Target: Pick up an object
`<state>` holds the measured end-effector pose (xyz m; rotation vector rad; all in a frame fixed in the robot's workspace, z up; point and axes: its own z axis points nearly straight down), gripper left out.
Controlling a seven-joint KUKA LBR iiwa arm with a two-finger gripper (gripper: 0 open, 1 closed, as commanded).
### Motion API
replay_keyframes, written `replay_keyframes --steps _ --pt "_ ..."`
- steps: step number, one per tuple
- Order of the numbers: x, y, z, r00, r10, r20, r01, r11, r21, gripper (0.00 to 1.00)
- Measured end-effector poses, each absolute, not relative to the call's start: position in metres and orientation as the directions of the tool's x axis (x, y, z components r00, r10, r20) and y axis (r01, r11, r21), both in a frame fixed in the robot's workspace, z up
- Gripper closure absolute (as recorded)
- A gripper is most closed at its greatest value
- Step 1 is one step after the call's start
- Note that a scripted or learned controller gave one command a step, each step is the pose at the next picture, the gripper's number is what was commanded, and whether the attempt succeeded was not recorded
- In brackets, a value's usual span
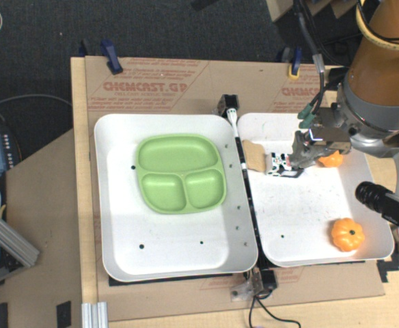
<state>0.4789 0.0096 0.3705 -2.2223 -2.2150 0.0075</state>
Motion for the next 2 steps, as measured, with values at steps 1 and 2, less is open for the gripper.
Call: replay_keyframes --steps 1,2 --pt "0.478 0.086 0.340 -0.008 1.000 0.001 1.000 0.008 -0.006 1.00" --pt "0.480 0.048 0.486 0.002 1.000 0.002 1.000 -0.002 0.020 1.00"
